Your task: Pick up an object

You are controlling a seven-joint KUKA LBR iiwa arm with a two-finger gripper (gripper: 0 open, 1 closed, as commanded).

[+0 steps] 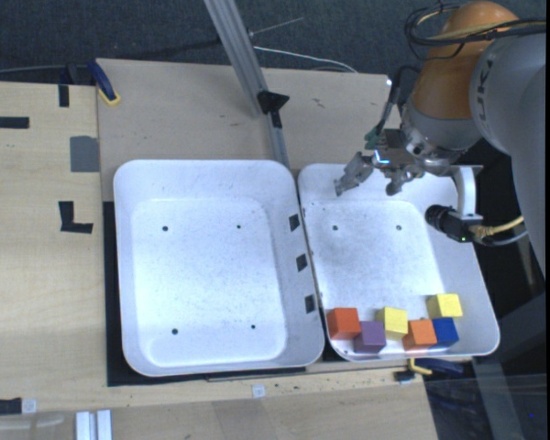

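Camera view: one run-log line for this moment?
arm: over right white bin far end | gripper: open, nothing held | small coloured blocks: clustered at bin's near edge | left white bin: untouched

Readable text: none can be made out.
Worktop (pixel 46 273): black tape marks are seen, but no letters or numbers are formed.
White bins (pixel 128 191): only dark dots are seen, no labels.
Coloured blocks (pixel 394 324): plain faces, no print.
Arm (pixel 477 71): no brand mark is legible.
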